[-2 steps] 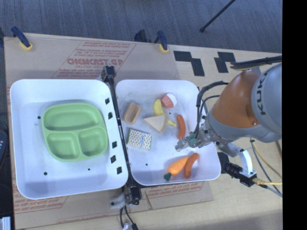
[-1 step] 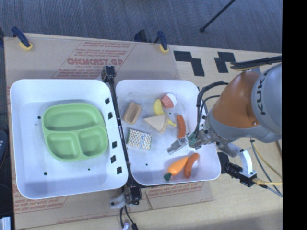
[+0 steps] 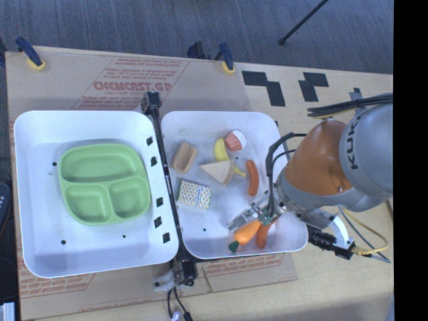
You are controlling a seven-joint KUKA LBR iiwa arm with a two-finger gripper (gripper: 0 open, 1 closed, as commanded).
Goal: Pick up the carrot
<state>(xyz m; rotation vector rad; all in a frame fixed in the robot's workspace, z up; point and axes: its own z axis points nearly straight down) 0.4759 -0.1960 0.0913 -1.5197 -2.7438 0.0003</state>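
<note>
Carrot (image 3: 246,233) lies at the front edge of the right bin (image 3: 200,243), right under the gripper (image 3: 257,216).

Whether the gripper is spread or pinching cannot be told; its metal tip sits just above the carrot's orange body, whose green end points toward the bin's front wall. A second small orange piece (image 3: 263,235) lies beside it. Farther back rest a sausage (image 3: 252,177), cheese wedge (image 3: 217,172), banana (image 3: 222,150), bread slice (image 3: 184,157) and patterned cracker (image 3: 194,194). The left bin (image 3: 33,233) holds a green divided plate (image 3: 103,182).
</note>
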